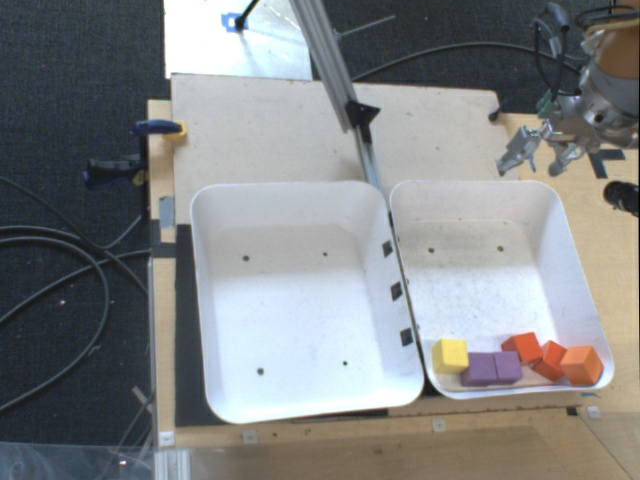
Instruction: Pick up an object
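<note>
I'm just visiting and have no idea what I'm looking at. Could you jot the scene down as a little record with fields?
bench: bears two shallow white bins side by side
left bin: bare white floor
right bin: blocks crowded along its near edge
blocks: yellow block, purple block, red blocks, orange block
gripper: open, above the bench beyond the right bin's far corner, holding nothing
task progress: no block picked up yet

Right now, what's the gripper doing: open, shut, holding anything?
Gripper: open, holding nothing, above the far right corner of the right bin.
</note>
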